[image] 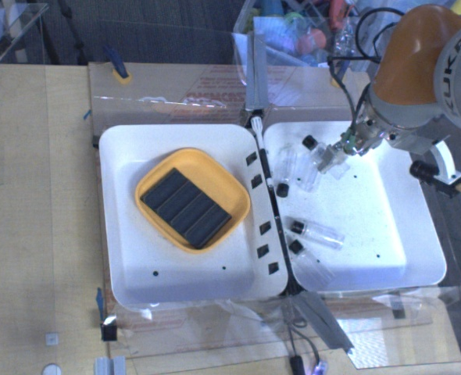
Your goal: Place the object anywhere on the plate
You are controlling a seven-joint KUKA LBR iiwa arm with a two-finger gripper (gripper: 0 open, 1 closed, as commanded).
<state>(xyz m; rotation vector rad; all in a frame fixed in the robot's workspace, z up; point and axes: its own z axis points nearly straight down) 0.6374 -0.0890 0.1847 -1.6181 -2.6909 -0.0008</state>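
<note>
Counter first, pale wood, running along the near edge and off to the left, with cables and clips bunched at the front between the bins. Big grey arm next, orange band showing, leaning in from the upper right over the far corner of the right bin. Left bin just beside it, white and shallow, sharing a middle wall dotted with small black clips. Clear storage box at the back, well behind the bins, stuffed with coloured odds and ends.

Over to the left bin: yellow plate sitting roughly in the middle, turned corner-on. Dark ridged slab lying flat on it, well inside the rim.

Now the right bin. Black-capped clear tube lying on its side near the middle wall, toward the front. Clear tube farther back, just below and left of the hand, close against its tip; touching or gripped, cannot tell. Well apart from the plate, a whole bin away. Another clear piece beside the middle wall, too glassy to make out. Loose black cap just left of the hand.

Hand itself down low over the bin floor; how far open, cannot tell, too small and blurred against the white.
</note>
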